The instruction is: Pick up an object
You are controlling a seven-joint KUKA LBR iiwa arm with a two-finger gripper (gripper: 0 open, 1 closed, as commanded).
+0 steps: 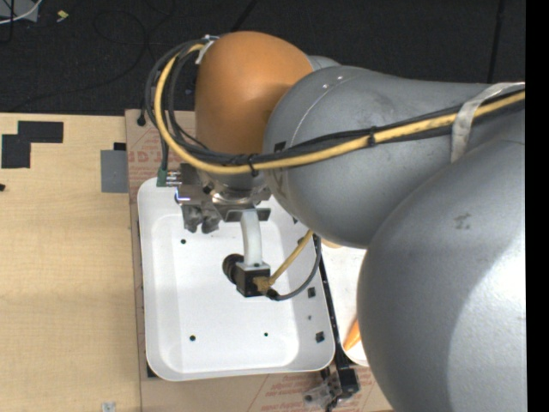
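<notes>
so, jaws hang over left bin, open/shut can't tell; orange obj well apart.

A robotics lab: a big grey arm strung with cables reaches over a white bin on a brown board worktop.

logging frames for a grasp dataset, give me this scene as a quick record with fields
arm: grey arm reaching in from the right, covering most of the right bin
gripper: gripper low over the far part of the left bin
grasp: cannot tell
left bin: left bin, white, shallow, near part in plain sight
right bin: right bin, a narrow strip beside the arm
other: orange thing at the arm's edge, too hidden to identify
</notes>
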